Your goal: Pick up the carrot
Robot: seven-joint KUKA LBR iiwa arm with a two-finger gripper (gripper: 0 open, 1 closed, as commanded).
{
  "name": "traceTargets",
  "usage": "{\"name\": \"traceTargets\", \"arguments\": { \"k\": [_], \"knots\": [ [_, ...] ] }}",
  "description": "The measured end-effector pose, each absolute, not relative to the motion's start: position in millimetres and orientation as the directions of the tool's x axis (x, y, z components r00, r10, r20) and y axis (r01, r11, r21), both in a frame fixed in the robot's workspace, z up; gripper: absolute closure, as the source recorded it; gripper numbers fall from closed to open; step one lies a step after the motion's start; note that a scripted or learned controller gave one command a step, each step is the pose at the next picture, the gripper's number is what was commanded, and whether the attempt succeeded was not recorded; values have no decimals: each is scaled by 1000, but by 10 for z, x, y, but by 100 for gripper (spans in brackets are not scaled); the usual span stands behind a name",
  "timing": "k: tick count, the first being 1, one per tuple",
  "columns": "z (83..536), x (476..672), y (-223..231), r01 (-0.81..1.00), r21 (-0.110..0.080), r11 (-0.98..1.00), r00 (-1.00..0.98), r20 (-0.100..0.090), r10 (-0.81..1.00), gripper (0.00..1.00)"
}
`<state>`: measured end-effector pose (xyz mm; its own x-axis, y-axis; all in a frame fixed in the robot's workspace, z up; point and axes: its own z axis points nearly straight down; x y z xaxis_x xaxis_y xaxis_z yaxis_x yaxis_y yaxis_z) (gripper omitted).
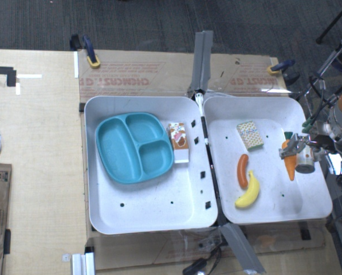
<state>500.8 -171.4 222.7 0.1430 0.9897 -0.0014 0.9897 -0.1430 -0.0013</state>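
Carrot: you have the small orange carrot with a green top [289,164] in the right shallow white bin [274,211], close to its right wall, green end pointing away from you and tip toward the near edge.
Claw: your metal two-finger claw [297,148] sits at the carrot's upper part, touching or just over it; you cannot tell from this angle whether the fingers are apart, together, or clamped on the carrot.
Arm: your grey arm reaches in from the right edge, over the right bin's wall.
Right bin, other items: a red sausage [242,171] lies near the middle, with a yellow banana [248,192] just beside its lower end; a small patterned square sponge [250,135] lies above them, toward the far side.
Left bin: the left shallow white bin [148,216] holds a blue three-compartment plastic plate [133,146], and a small printed carton [178,139] lies just beside the plate's right rim, near the divider between the bins.
Tabletop: both bins rest side by side on your light wooden tabletop [33,125].
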Motion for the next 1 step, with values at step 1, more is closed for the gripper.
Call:
{"name": "traceTargets", "arguments": {
  "k": [1],
  "knots": [
    [2081, 5431, -1997, 959, -3, -284, 284, -3, 959, 100]
  ]
}}
